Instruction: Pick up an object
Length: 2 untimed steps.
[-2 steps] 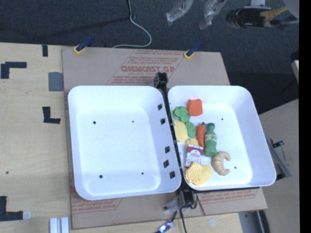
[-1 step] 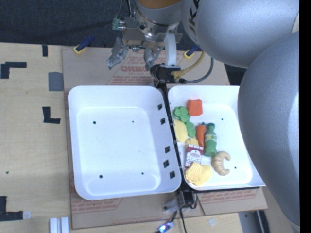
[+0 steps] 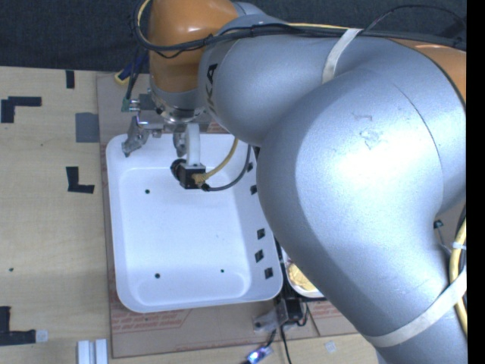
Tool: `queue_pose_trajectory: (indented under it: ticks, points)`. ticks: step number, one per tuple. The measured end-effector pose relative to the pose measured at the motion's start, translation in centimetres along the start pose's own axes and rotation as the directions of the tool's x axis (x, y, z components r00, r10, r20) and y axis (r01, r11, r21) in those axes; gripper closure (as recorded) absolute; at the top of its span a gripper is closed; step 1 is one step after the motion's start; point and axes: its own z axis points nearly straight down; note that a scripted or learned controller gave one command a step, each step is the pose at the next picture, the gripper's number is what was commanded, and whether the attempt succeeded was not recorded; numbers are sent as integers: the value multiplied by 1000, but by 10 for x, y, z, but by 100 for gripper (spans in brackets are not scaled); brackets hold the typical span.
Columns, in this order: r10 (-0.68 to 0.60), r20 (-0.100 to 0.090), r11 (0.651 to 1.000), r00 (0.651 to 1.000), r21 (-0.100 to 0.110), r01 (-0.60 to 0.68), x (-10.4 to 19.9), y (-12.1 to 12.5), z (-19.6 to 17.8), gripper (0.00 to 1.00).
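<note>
One white bin (image 3: 125, 226) lies in the middle of the bench, with small dark dots on its floor. The gripper (image 3: 173, 146) hangs over the far edge of this bin; I cannot tell if it is apart or together, and nothing shows inside it. Right of the bin, on the near side, a yellowish object (image 3: 298, 280) is partly hidden under the grey arm (image 3: 364, 165).

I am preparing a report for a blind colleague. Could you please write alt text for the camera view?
A large grey robot arm with an orange band reaches from the right over a shallow white bin, its gripper hanging above the bin's far end. The bin sits on a light wooden bench marked with black tape pieces.
</note>
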Motion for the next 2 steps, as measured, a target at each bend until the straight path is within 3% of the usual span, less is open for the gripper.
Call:
queue_pose_trajectory:
  ticks: [1,2]
  points:
    - [0,-1,1000,1000,-8,0,-1,3,-17,100]
    - [4,-3,1000,1000,-16,-4,-1,-58,117,100]
